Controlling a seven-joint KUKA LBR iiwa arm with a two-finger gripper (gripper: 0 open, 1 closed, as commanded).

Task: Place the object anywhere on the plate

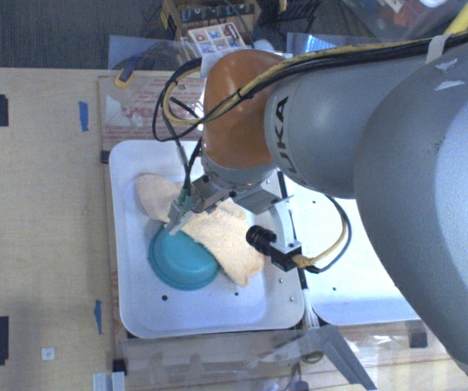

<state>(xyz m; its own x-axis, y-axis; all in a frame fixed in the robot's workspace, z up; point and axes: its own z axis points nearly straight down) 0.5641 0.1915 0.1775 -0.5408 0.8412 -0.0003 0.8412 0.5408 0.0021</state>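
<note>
Two shallow white plastic bins lie side by side on the pale wooden bench (pixel 38 243): the left bin (pixel 136 300), nearer the view's centre, holds the objects, and the right bin (pixel 356 292) is largely covered by the arm. One round teal-blue plastic plate (pixel 183 261) sits in the near part of the left bin, tilted slightly, its rim touching one cream-coloured crumpled cloth (pixel 221 243) that spreads just behind and to the right of it, a second lobe of the same cloth reaching toward the bin's left wall. The cloth lies beside and partly against the plate's edge, on the bin floor. One grey KUKA iiwa arm (pixel 364 129) with one orange band (pixel 234 112) above the wrist reaches in from the right and hangs over the middle of the left bin. Its two-finger gripper (pixel 177 214) points down and to the left, its tips at the seam where cloth meets plate; whether the fingers are apart or together cannot be told at this angle, and no object is seen between them. One black cylindrical fitting (pixel 266 247) with a yellow-tipped cable projects from the wrist above the cloth. Beyond the bins, two strips of blue tape (pixel 83 116) mark the bench, and cluttered boxes (pixel 213 23) stand on the floor behind.
</note>
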